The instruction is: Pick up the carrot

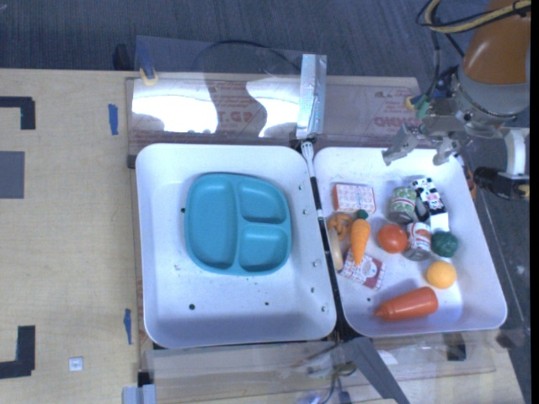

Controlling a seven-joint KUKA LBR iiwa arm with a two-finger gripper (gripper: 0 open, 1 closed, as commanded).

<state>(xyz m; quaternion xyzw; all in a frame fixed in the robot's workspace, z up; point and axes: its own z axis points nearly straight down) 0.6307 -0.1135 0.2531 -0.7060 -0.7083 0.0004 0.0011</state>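
In the right bin (480, 305) we list the carrot (359, 241), lying at its left side beside a tomato (391, 239). Above the bin's far edge we note the hand (424, 150), fingers spread, holding nothing.

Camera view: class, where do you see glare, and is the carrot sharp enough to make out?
Camera view: strong glare whitens the clear panel behind the left bin; the carrot in the right bin is evenly lit and fairly sharp; the gripper looks slightly soft.
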